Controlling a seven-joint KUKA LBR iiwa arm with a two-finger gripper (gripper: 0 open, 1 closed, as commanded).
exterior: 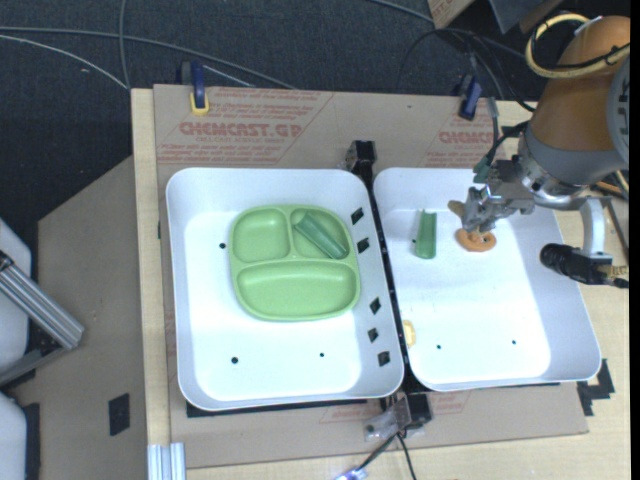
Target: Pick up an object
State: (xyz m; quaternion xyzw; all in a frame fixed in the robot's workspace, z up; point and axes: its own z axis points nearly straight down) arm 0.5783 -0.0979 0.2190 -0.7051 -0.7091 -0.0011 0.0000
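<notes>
While the grey two-finger gripper [483,218] is hovering directly over a small flat orange disc [479,240] at twelve o'clock in the right white bin [560,358], its finger spacing is impossible to tell. Dark carpet [70,98] is surrounding the brown bench [150,298].

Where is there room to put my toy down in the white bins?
Right bin: the near half, below the green stick and orange disc. Left bin: the strip below the green tray. It is crowded around the claw.
</notes>
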